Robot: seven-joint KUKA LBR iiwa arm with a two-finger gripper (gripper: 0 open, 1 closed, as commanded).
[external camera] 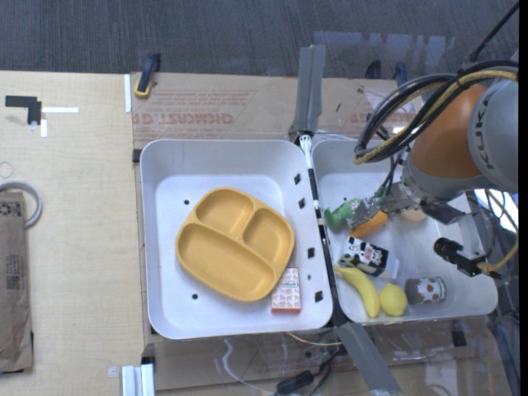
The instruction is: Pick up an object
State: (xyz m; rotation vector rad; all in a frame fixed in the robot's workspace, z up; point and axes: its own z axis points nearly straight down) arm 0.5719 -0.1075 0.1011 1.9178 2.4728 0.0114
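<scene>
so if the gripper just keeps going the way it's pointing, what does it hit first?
Probably the orange item beside the green toy in the right bin. The gripper points down and to the view's left, right at that pair. Depth is unclear from above, so it may already touch them.

— What's under it all?
— A pale wood bench (pixel 74 221), with dark grey carpet (pixel 206 19) beyond its far edge.
— And beneath the bins?
— A sheet of brown cardboard (pixel 214 106) with red print, lying flat on the bench.
— Anything at the left?
— A brown paper bag (pixel 12 279) at the edge, and a small black bracket (pixel 25 106) near the far corner.
</scene>
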